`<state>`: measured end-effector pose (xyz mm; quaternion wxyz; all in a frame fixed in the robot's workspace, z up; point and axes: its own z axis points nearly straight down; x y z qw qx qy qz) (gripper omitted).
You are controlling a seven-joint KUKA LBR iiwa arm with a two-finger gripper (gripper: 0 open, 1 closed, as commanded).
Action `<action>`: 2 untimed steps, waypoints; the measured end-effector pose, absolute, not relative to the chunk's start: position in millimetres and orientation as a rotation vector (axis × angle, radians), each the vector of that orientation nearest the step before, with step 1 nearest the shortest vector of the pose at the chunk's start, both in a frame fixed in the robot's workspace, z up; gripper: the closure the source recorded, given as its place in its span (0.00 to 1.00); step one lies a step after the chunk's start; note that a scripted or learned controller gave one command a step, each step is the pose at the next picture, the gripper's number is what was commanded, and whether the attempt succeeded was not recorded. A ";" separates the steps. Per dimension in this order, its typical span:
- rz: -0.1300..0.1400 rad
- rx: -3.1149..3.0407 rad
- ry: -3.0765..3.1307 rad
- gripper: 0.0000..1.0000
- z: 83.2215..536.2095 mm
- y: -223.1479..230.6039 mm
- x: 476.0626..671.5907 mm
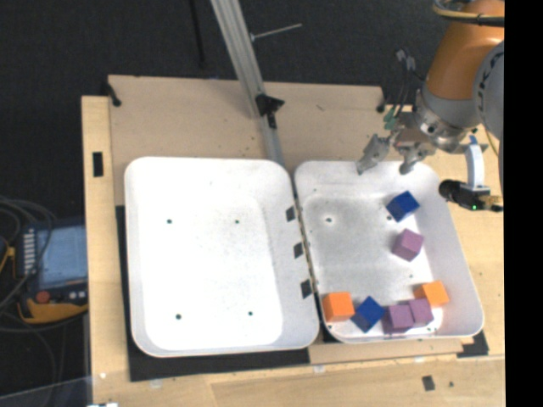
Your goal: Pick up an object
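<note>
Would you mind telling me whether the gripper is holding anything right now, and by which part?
Nothing is held: the gripper hangs open above the right bin's far edge.

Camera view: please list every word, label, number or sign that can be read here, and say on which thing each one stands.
No text can be read in this view.
Pendant at the left edge: its screen glows blue, and what it shows is too blurred to read.
Blocks such as the blue one, both bins, the arm: no label seen.
</note>
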<state>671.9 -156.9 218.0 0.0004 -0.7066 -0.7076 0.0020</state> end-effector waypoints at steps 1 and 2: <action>0.006 -2.221 -2.221 0.00 175.8 -160.5 668.6; 0.006 -2.218 -2.222 0.00 117.6 -153.6 665.7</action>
